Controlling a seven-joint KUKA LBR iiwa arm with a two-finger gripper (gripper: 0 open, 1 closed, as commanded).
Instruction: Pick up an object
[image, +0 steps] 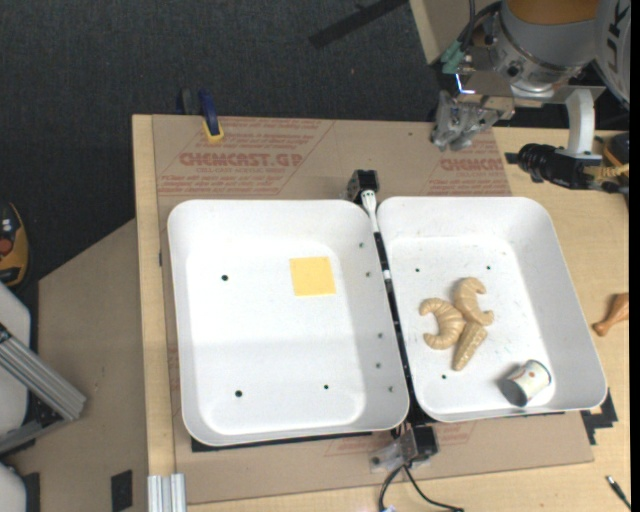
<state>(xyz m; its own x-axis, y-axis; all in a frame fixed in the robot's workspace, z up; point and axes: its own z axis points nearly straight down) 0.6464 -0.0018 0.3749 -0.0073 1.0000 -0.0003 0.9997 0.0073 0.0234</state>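
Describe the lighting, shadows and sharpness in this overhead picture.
Camera view: even light, with a soft grey shadow across the near half of the left bin; the yellow square and tan pieces are sharp; the hand at the top is darker and slightly blurred.

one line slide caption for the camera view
Gripper poised beyond two white bins: yellow square in the left, tan toy pieces and a small cylinder in the right.

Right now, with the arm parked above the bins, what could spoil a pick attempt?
The tan pieces lie tangled, touching each other, so a grasp may catch two or slip. The small cylinder sits close to the right bin's wall and could roll. The yellow square looks flat, hard to pinch. The gripper hangs beyond the bins.
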